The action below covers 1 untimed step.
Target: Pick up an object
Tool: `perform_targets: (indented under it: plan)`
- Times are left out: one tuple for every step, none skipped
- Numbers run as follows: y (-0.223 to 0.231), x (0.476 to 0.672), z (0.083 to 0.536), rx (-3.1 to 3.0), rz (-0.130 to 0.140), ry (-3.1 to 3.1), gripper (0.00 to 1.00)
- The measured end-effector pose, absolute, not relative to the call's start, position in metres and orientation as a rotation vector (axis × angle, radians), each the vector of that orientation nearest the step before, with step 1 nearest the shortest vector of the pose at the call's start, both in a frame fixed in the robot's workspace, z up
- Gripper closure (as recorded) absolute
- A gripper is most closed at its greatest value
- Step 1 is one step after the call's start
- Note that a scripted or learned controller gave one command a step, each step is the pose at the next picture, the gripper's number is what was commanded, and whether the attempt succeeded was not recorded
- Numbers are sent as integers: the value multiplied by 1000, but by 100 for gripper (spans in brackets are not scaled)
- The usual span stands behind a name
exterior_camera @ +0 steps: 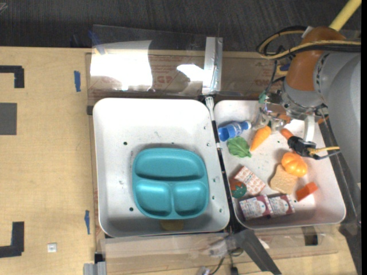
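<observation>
Carrot [261,137] lies diagonal, tip lower-left, below hand [274,114].

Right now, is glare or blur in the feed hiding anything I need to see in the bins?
Camera view: strong glare washes out the clear panel behind the left bin; the teal tray and the toy carrot in the right bin read clearly; the end effector sits in clutter and soft focus, so its fingers are hard to make out.

Grey arm [344,79], orange wrist band [307,73], yellow-black cables [281,42]
</observation>
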State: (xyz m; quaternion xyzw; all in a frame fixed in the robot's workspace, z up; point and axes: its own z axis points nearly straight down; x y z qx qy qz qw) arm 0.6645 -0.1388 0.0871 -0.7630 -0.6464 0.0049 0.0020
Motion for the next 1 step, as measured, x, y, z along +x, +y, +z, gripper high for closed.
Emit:
perform_targets:
  plan:
    - [-74, 670, 218, -2447, -17, -1984, 100]
